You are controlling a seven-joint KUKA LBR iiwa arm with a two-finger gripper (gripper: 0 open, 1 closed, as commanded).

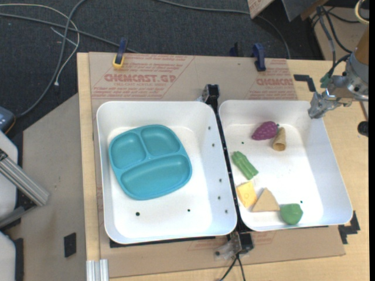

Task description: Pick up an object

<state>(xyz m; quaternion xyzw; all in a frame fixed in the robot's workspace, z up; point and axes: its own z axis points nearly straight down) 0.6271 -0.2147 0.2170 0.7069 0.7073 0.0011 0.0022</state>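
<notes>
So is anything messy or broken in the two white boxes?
Nothing looks broken or spilled. The blue plate lies a bit crooked in the left bin. The toy foods sit loosely scattered in the right bin, with the gripper near its far corner.

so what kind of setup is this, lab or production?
Likely a lab test bench: two white bins clamped onto a cardboard-covered table, toy food such as purple grapes, and loose cables on the carpet.

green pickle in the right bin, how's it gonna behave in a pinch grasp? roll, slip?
The pickle looks like a toy, so probably light and stiff. Its long, rounded shape suggests it may roll sideways if nudged across its width. The surface looks smooth, so it might slip unless pinched across the narrow axis. It lies apart from the cheese, leaving room for the pincer.
</notes>
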